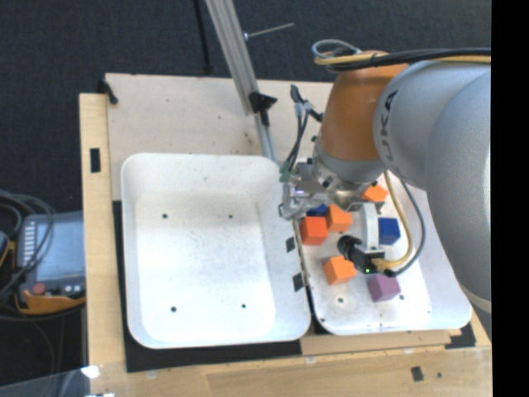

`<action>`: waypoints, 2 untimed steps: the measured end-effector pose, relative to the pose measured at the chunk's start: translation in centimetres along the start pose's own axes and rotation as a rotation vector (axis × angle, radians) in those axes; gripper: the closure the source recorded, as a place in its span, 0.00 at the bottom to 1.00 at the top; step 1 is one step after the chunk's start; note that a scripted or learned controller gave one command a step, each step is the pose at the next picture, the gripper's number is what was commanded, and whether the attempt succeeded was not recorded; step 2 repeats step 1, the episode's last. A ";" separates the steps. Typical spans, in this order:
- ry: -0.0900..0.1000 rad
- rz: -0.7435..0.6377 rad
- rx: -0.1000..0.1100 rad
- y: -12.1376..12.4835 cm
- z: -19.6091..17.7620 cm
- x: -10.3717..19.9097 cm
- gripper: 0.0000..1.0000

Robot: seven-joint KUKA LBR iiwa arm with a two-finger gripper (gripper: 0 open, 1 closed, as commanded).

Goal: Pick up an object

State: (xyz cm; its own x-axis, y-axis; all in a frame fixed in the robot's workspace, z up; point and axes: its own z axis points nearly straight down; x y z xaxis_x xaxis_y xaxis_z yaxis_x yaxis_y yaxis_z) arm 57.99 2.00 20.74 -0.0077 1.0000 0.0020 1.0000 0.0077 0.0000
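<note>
The arm's wrist (351,151) hangs over the right bin (438,308), above the orange cubes (314,230); the jaws' state I cannot tell.

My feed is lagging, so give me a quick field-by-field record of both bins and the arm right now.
arm: grey with orange band, reaching in over the right bin
claw: low over the right bin's upper left; finger state cannot be told
left bin: white, speckled floor
right bin: white, holds the blocks
orange blocks: three clear ones; another part-hidden by the arm
blue block
purple block
</note>
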 end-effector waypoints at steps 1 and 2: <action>0.000 0.000 0.000 0.3 0.1 5.6 1.00; 0.000 0.000 0.000 0.3 0.1 5.6 1.00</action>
